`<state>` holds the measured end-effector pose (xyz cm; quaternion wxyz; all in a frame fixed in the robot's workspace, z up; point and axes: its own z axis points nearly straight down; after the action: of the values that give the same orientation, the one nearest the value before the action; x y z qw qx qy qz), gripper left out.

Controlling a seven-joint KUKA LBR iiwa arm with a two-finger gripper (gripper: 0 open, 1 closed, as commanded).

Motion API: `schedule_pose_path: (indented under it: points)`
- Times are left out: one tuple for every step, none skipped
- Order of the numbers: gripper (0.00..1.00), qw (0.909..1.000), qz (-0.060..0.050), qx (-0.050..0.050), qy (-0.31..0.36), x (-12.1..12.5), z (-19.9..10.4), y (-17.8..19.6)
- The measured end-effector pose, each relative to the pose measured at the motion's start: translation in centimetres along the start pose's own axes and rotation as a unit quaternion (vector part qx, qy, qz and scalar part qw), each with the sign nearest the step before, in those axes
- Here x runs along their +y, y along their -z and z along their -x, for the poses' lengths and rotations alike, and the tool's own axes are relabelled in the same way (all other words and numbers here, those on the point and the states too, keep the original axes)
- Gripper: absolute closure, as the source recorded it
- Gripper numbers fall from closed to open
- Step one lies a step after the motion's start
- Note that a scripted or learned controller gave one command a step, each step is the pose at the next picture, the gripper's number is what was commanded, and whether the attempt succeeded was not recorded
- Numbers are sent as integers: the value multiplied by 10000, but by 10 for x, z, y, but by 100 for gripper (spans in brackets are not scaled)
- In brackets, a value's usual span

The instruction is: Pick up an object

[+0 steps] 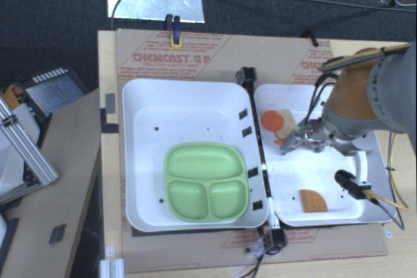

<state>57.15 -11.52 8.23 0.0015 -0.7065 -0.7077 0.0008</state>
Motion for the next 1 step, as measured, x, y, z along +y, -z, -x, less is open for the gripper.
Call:
schedule_pose_path:
  points:
    - [100,10000,31,-6,5,2,0,13]
